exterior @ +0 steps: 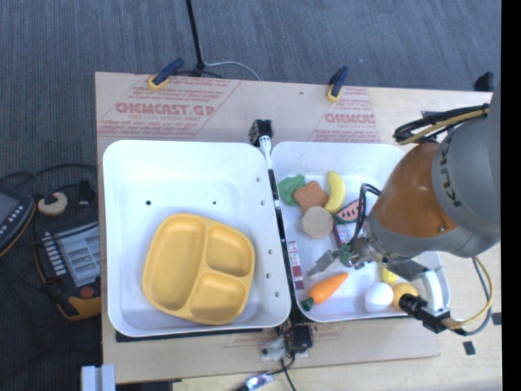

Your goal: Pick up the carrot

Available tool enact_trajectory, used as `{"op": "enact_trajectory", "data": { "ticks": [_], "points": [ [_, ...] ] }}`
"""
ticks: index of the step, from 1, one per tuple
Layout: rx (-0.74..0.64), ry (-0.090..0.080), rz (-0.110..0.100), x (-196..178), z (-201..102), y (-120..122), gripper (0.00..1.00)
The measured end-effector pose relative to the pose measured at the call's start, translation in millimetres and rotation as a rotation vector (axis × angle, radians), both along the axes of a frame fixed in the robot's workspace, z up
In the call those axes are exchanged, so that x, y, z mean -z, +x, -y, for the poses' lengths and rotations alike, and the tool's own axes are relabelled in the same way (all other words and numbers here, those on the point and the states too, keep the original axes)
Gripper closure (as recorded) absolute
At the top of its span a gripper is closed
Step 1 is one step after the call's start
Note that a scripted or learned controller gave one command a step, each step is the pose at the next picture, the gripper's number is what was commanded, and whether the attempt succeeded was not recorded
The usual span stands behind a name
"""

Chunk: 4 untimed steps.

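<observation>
Presently we log: carrot (328, 287) lies flat near front edge of right bin (383, 150), loose among toy foods, banana (334, 191) and watermelon slice (350, 211) behind. Long axis diagonal; green top toward front-left, orange tip toward back-right. Gripper (338, 258) hovers just above carrot, fingers parted, nothing between them; we judge it poised for descent. Yellow tray (199, 265) sits in left bin (138, 161).

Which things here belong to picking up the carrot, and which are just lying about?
Job: carrot, pincer.
Lying about: banana, watermelon slice, white egg, yellow divided plate, green leafy toy.
</observation>
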<state>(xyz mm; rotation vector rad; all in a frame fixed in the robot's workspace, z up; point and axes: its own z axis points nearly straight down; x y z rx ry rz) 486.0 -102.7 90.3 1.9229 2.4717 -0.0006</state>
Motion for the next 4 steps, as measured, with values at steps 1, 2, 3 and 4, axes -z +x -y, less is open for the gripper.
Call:
{"op": "enact_trajectory", "data": {
  "ticks": [1, 2, 3, 4],
  "points": [
    [0.002, -0.001, 0.005, -10.2, 0.4, 1.5, 1.0],
    [0.003, -0.001, 0.002, -18.0, 0.0, 0.9, 1.0],
    [0.002, 0.0, 0.001, -17.6, -0.1, 0.6, 0.0],
    [0.298, 0.009, 0.001, 0.5, -1.6, 0.6, 0.0]
  ]
}}
